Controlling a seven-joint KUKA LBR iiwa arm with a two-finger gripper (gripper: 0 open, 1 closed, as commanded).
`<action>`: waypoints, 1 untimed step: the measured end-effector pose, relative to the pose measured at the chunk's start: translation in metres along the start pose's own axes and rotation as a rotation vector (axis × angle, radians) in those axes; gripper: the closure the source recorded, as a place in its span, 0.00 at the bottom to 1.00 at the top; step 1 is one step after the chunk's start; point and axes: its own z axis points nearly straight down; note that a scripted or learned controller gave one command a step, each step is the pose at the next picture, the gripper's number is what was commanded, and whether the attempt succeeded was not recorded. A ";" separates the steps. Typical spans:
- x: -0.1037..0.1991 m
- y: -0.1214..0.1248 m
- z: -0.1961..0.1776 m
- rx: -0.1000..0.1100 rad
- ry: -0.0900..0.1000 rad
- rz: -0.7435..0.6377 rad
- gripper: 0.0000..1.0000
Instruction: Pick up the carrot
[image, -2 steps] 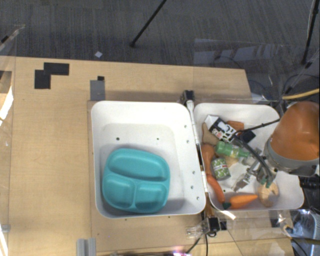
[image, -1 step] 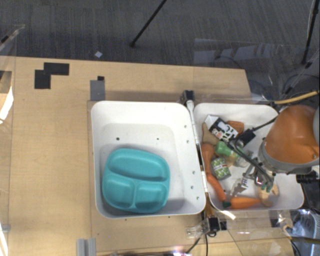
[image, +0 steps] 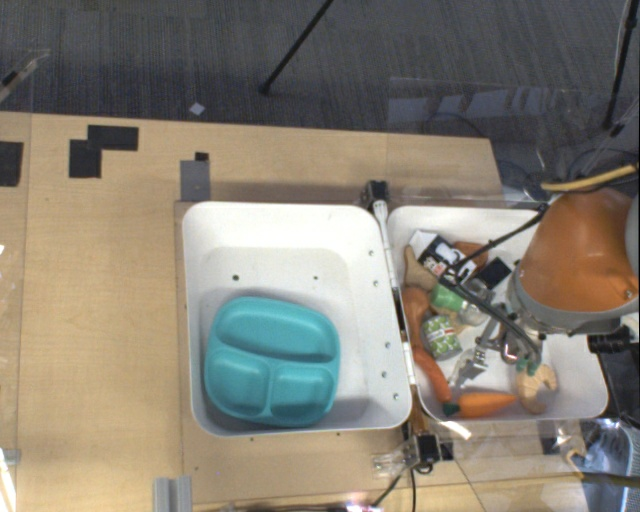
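An orange carrot (image: 484, 404) with a green stub at its left end lies along the front wall of the right bin (image: 590, 405). A second orange, carrot-like piece (image: 428, 368) lies slanted by that bin's left wall. My gripper (image: 466, 374) reaches in from the right, hanging just above and left of the front carrot, between the two orange pieces. Nothing is visibly held in it. The grey arm with its orange band (image: 580, 255) covers the right part of the bin.
The right bin also holds a green packet (image: 440, 335), a white and black box (image: 432, 252), a brown item (image: 414, 270) and a beige piece (image: 535, 384). A teal divided plate (image: 270, 360) rests in the left bin (image: 280, 230).
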 end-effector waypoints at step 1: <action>-0.003 0.001 -0.010 -0.003 -0.008 0.005 1.00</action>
